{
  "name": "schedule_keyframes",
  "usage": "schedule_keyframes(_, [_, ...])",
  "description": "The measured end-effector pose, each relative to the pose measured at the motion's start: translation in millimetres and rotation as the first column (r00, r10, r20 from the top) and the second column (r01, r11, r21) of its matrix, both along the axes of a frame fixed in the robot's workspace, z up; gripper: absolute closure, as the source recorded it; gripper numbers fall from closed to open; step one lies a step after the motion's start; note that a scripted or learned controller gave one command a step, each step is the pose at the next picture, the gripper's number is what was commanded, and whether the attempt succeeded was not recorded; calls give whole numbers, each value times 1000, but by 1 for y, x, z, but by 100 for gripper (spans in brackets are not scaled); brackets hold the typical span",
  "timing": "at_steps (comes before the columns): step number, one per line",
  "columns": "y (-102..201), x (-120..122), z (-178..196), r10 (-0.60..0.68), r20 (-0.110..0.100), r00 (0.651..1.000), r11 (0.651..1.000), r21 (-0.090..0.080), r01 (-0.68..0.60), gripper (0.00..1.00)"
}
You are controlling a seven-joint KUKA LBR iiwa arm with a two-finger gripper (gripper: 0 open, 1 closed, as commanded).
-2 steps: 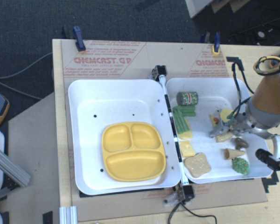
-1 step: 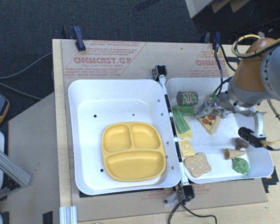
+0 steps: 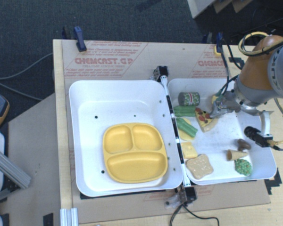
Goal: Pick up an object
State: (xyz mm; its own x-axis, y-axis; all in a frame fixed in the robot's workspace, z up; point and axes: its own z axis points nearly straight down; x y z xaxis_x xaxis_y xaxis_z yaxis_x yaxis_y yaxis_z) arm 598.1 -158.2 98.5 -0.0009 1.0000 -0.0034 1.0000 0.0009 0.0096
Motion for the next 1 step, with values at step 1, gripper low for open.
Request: schedule_keyframes(1, [0,-1,-2,0,-4,1000,1000,1,0,0])
